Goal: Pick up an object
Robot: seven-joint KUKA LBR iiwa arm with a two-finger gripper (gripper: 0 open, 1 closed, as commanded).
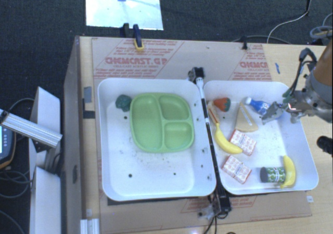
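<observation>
The right bin holds a yellow banana, a pale cheese wedge, a red strawberry-like piece, a blue and white bottle, two red and white boxes, a green can and a second banana. My gripper hangs over the back right part of this bin, just right of the bottle. Its fingers stand open with nothing between them.
The left bin holds a green divided plate and a dark green lump at its back left. A black divider bar runs between the bins. Cables hang by the arm at the right.
</observation>
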